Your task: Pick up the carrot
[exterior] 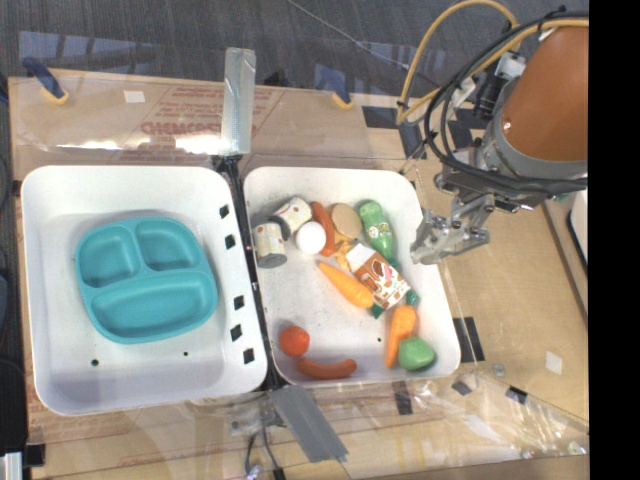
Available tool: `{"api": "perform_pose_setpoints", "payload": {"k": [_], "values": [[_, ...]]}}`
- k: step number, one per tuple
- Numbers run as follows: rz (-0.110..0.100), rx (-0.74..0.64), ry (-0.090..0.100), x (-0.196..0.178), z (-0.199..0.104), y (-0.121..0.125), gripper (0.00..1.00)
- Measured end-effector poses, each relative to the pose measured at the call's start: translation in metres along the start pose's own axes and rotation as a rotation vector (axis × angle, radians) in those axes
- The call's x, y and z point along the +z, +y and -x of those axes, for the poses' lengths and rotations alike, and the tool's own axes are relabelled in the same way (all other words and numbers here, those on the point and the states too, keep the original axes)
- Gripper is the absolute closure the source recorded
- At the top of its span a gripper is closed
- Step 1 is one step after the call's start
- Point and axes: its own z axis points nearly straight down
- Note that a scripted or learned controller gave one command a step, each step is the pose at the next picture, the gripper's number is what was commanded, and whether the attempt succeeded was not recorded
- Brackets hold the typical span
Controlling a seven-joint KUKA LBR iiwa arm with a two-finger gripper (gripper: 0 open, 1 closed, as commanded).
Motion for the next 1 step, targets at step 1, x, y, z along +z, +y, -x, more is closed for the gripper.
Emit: {"api": "perform_pose_setpoints", "payload": {"k": [1], "values": [[0.005,0.0,0.0,0.0021,0.0,0.0007,0.0]]}}
